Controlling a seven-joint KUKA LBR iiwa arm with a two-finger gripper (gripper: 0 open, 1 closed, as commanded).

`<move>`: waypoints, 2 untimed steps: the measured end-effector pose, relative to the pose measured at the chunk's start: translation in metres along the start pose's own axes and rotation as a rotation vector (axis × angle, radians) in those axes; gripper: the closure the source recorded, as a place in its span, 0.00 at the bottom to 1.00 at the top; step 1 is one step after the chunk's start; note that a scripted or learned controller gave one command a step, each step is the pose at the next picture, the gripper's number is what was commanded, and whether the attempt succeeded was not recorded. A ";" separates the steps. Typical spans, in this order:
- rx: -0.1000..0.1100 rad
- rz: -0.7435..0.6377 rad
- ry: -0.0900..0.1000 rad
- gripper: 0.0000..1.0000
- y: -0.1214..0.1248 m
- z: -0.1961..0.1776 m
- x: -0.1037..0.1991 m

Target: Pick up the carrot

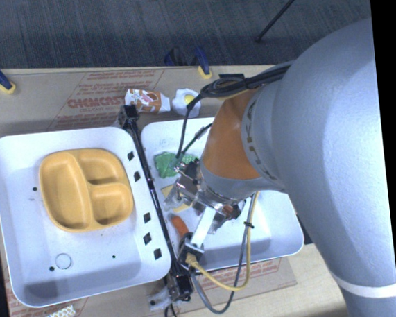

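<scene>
The carrot (180,225) lies in the right bin (271,232), close against that bin's left wall and toward its near edge, a short orange stub set at a slant. The gripper (185,183) hangs over the same bin, just beyond the carrot and apart from it. From here I cannot tell whether it is released or clenched, and nothing shows in its grasp. A green leafy thing (164,164) rests farther back along the right bin's left wall. The grey arm (300,137) covers most of the right bin's far and right parts. The left bin (10,228), butted against the right bin's left wall, holds a yellow divided plate (86,187).
</scene>
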State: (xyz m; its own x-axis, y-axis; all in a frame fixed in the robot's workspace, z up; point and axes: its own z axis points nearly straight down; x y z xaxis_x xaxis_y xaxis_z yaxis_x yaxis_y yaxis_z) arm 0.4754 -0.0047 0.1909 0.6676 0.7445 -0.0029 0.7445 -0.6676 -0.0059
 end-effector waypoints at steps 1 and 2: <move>0.000 0.000 0.000 0.00 0.000 0.000 0.000; 0.000 0.000 0.000 0.00 0.000 0.000 0.000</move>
State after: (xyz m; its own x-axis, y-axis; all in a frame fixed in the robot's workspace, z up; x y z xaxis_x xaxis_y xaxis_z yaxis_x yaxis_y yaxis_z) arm 0.4754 -0.0046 0.1909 0.6676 0.7445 -0.0029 0.7445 -0.6676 -0.0059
